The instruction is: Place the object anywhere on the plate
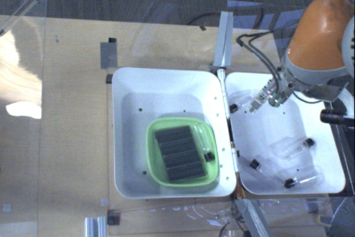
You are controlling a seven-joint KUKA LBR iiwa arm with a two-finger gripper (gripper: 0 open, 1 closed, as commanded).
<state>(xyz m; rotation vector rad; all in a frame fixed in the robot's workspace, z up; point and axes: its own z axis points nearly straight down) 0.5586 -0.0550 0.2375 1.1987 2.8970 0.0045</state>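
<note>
Your claw [260,101] hovers over the right bin [333,186], and whether it's spread or pinched you can't tell from here. The clear bottle [291,147] lies below it, long axis slanting. The green plate [152,141] waits well left, in the other bin.

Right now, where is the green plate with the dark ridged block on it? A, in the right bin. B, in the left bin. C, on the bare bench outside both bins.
B: the green plate sits inside the left bin, carrying the dark ridged block.
</note>
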